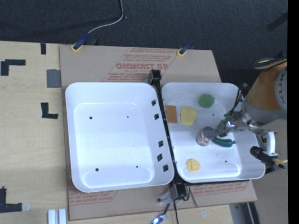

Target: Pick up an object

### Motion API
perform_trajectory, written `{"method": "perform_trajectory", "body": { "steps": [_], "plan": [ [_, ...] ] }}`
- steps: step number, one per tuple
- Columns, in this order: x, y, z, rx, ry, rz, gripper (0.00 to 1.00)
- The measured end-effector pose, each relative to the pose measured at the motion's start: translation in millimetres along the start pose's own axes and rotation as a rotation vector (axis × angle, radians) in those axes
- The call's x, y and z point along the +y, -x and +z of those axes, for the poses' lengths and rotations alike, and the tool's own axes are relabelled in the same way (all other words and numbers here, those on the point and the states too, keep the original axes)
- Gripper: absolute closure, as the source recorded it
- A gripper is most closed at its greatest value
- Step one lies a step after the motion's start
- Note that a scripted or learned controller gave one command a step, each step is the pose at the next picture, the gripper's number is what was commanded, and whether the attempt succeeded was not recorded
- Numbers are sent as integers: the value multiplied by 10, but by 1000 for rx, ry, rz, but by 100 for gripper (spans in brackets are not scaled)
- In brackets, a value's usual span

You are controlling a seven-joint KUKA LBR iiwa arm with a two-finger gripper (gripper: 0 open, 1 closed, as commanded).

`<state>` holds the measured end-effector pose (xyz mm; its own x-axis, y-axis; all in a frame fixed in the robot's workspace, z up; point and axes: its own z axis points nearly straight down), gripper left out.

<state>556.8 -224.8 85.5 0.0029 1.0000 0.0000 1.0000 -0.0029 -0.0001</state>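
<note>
Reading "CHEMCAST" in red on cardboard sheet, under white bins

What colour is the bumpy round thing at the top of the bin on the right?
Green. The bumpy round green object lies near the far wall of the right-hand white bin, clearest in the camera view.

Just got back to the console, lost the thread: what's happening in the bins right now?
The arm has reached in over the right bin, with its claw low by a small reddish-grey object and a green-handled item. Whether it grips either is unclear. Also in that bin lie a green ball, a pale yellow piece, an orange block and a yellow lump.
</note>
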Motion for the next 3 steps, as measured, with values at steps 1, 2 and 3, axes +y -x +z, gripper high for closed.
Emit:
{"method": "perform_trajectory", "body": {
  "steps": [1, 2, 3],
  "plan": [
    [424, -106, 6, -1, 1, -6, 100],
    [-178, -518, 0, -1, 2, -3, 100],
    [144, -1702, -1031, 5, 8, -17, 100]
  ]
}}
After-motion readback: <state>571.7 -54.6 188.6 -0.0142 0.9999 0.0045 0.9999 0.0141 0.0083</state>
